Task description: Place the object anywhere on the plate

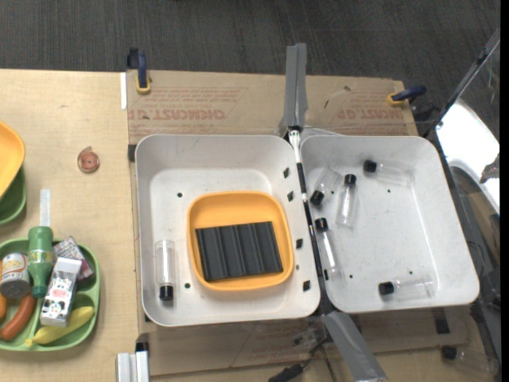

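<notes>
The gripper's state cannot be told from this view. The orange plate (238, 202) sits in the middle of the left bin (169, 180), with a dark ribbed pad (238, 251) lying on it. A clear vial (164, 264) lies just left of the plate, apart from it, its long axis running up and down the frame and its black cap at the lower end.

In the right bin (402, 229) lie more vials. One near the top (383, 168) lies across with its cap to the left. Another (347, 199) below it runs roughly up and down, cap uppermost. A third (407, 286) near the lower edge lies across, cap to the left. Two more lie close to the divider at the bin's left side.
</notes>
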{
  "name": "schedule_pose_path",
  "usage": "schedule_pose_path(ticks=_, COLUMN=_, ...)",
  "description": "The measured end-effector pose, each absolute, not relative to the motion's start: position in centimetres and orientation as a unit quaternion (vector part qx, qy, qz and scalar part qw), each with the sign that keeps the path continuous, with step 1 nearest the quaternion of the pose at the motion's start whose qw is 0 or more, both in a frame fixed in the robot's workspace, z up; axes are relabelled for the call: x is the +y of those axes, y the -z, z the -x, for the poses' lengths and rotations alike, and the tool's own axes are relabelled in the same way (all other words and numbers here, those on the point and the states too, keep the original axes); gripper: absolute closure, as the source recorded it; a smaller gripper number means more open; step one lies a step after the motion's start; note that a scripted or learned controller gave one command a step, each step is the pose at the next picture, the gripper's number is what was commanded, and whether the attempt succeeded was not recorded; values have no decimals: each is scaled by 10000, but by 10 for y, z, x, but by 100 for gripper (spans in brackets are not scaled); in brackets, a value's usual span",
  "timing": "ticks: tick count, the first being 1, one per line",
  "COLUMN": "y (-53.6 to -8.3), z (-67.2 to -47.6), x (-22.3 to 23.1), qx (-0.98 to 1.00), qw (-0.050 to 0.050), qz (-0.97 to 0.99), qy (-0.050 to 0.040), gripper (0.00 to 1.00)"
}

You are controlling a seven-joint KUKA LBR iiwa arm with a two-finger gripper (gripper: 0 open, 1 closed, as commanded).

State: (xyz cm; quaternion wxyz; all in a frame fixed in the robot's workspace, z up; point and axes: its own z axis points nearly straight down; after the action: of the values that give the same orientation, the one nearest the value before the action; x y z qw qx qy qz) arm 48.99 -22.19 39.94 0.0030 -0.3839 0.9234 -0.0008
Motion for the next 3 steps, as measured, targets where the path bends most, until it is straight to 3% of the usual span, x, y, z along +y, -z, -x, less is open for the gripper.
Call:
schedule_pose_path(ticks=1, y=-352, z=-490, x=-221, qx=8820, qw=15, qz=4713, qy=-7, gripper=0)
schedule_pose_path(ticks=2, y=-305, z=-479, x=-221, qx=8069, qw=11, qz=5906, qy=-15, gripper=0)
schedule_pose_path(ticks=3, y=-321, z=-479, x=-221, qx=7007, qw=23, qz=7135, qy=-6, gripper=0)
